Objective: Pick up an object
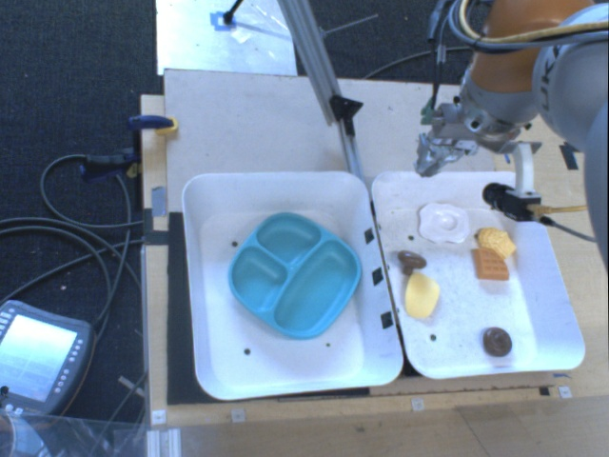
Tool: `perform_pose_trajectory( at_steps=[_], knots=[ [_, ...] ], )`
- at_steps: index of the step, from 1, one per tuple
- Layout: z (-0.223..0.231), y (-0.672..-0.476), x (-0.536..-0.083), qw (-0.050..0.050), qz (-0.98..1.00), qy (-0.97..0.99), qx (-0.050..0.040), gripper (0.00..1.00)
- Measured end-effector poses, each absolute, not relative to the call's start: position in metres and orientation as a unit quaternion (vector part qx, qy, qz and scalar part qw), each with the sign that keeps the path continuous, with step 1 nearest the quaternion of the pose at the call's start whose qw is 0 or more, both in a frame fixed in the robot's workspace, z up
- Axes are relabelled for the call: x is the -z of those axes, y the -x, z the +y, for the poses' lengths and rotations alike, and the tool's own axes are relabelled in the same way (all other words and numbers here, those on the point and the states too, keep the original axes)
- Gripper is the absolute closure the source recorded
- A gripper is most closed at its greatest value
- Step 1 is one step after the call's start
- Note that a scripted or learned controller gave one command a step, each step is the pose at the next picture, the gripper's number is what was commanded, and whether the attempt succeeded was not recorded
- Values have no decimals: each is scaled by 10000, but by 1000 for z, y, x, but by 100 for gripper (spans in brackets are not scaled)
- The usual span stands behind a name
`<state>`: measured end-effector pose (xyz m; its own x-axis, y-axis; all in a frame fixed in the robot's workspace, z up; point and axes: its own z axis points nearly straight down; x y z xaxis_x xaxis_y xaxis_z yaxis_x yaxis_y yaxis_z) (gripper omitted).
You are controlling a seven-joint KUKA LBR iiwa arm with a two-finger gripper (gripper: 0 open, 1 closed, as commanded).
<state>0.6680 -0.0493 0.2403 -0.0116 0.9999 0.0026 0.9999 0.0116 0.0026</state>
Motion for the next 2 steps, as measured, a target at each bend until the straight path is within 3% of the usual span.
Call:
perform_pose_trajectory(
  at_steps=[2],
  knots=[
    [53, -647, -254, 6, -7111, 7031, 15, 100]
  ],
)
